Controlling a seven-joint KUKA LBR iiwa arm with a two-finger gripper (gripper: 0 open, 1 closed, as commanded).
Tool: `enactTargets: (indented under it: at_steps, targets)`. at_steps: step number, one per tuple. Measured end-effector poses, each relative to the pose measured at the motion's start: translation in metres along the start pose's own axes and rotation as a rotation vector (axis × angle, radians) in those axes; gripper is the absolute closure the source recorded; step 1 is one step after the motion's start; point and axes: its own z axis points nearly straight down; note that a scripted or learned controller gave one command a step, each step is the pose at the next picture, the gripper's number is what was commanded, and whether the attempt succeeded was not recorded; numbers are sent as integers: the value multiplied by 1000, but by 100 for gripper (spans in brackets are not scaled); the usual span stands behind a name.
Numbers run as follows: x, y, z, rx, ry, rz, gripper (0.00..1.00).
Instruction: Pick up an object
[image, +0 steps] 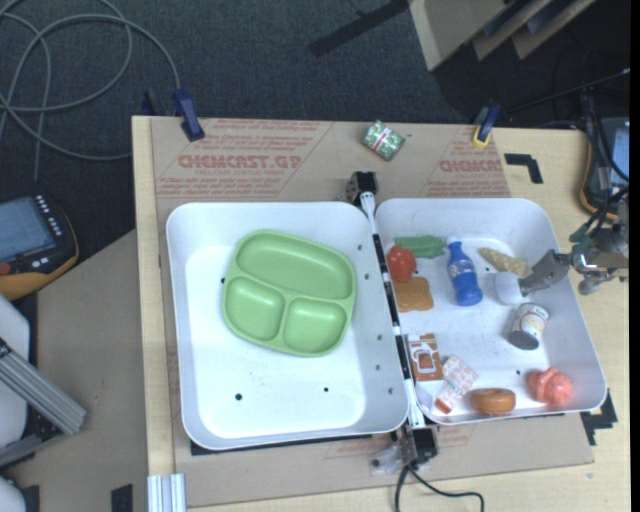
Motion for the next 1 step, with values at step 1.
enactTargets:
  at_steps: [1]
  targets:
    - [-42,38,86,2,1,1,0]
